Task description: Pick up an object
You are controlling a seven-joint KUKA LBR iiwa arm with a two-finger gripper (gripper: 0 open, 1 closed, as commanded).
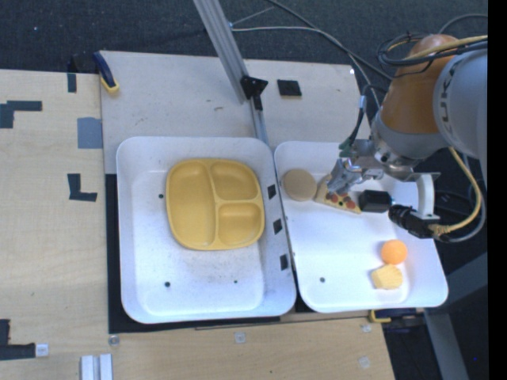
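Two white bins: the left bin (135, 236) holds one yellow divided plate (214, 203); the right bin (341, 267) holds one tan round disc (299, 184), one pizza slice (339, 200), one orange ball (394, 251) and one yellow block (386, 277). The gripper (342, 179) sits low over the pizza slice at the bin's far side, just right of the disc; whether it is clenched or released cannot be told. Bins rest on a pale bench (47, 212), with dark carpet (79, 14) behind.
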